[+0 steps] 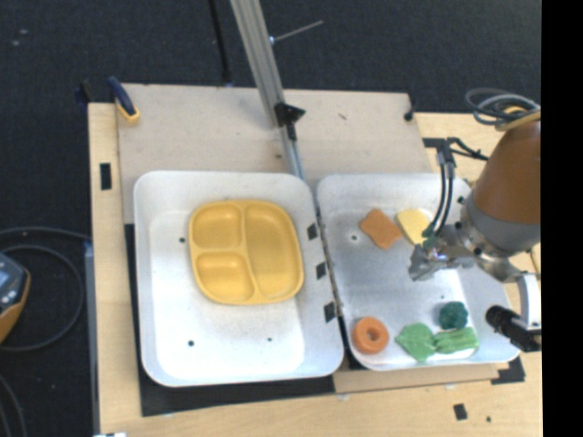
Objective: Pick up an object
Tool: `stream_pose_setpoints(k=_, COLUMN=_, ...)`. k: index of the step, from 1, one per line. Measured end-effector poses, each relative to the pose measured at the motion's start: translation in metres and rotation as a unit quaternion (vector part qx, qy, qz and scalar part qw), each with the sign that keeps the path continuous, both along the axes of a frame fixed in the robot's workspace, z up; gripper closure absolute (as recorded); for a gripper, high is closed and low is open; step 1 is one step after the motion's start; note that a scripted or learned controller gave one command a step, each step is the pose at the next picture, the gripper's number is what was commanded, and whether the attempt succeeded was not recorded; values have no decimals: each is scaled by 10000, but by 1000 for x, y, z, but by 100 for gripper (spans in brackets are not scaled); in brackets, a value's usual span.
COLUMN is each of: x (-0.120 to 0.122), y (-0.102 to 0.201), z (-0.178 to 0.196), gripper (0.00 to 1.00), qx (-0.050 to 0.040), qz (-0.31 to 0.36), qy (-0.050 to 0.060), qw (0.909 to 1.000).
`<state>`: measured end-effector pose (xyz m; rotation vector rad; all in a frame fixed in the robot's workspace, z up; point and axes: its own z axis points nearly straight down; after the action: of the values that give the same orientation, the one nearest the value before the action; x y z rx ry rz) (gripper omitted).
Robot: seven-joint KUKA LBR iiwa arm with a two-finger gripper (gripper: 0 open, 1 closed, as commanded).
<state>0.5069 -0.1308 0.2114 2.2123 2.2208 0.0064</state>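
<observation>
The gripper point(424, 264) is hanging over the right bin point(364, 285), near the middle of its right half. It is small and partly covered by the wrist, so I cannot tell how it is set, and nothing is showing inside it. Above it, the orange band point(510, 176) of the arm is covering the right rim of this bin, and dark cables point(444, 194) are running down along the arm.

Just beside the gripper, to the upper left, a yellow piece point(413, 222) is lying on the bin floor, and an orange-brown block point(380, 228) is lying next to it, touching or almost touching. Toward the front rim, a dark green round object point(453, 315) is resting below the gripper. A light green soft object point(437, 341) is lying just in front of it, and an orange ring point(370, 334) is sitting to the left of that, near the front left corner.

The left bin point(164, 335) is holding a yellow divided plate point(246, 250) with three compartments, lying flat, well apart from the gripper. A metal pole point(260, 57) is standing behind the bins.
</observation>
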Motion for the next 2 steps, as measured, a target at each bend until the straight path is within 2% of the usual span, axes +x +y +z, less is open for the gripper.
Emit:
stream_pose_setpoints(k=1, x=3, y=-1, z=44, gripper=100, qx=-2, qz=-2, qy=3, qw=10000)
stream_pose_setpoints(k=2, x=12, y=58, z=49, gripper=100, qx=12, qz=26, qy=19, qw=10000)
